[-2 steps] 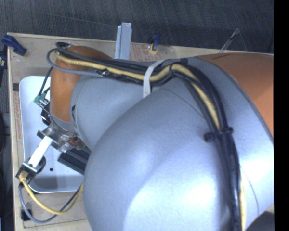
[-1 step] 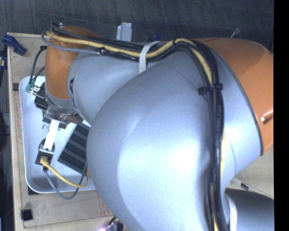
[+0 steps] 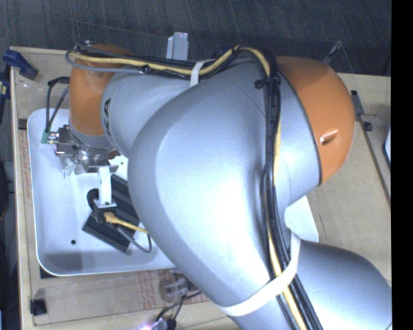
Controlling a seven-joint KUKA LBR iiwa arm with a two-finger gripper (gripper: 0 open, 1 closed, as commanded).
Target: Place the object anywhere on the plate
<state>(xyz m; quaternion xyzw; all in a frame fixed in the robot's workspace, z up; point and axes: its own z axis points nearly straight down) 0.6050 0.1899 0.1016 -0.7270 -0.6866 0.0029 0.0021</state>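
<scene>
Grey arm [image 3: 213, 184] looming close, pincer [image 3: 72, 160] low over left white bin [image 3: 55, 236]

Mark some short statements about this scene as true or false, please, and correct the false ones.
1. The gripper is above the white bin at the view's left. True.
2. The band above the wrist is green. False: the band is orange.
3. A yellow cable runs along the arm. True.
4. The bin under the gripper is black. False: it is white.
5. A blue clamp sits at the far left corner of the bench. True.
</scene>
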